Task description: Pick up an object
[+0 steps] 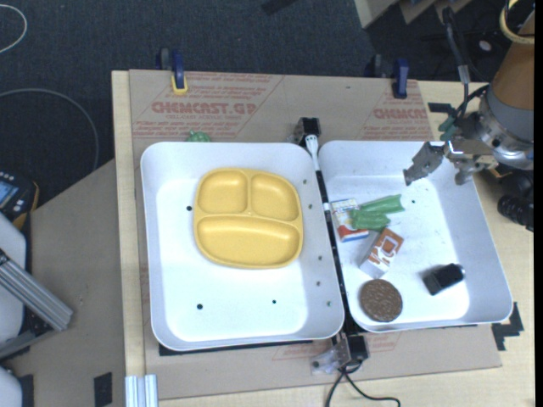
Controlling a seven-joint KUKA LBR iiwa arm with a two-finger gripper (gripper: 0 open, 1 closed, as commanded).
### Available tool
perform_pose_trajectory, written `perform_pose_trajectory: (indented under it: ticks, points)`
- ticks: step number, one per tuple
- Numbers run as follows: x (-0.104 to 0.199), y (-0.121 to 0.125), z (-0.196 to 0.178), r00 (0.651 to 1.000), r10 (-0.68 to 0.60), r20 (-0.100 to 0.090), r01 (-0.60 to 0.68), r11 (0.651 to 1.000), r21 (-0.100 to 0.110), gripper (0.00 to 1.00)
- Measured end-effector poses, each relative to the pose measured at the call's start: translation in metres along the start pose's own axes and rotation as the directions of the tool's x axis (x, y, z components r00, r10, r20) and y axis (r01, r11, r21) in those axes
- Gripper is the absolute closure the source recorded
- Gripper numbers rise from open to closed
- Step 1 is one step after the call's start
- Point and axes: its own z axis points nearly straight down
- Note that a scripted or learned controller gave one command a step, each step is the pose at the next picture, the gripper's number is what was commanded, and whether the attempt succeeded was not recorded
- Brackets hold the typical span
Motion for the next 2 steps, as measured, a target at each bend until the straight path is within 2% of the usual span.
perform_pose_trajectory:
  ticks: [1,2]
  points:
    - [0.069,-0.028,-0.092,1.000,-0.007,-0.001,0.007,1.000,-0.010,0.00]
    - [0.110,-0.043,-0.247,1.000,-0.007,-0.001,0.007,1.000,-0.022,0.00]
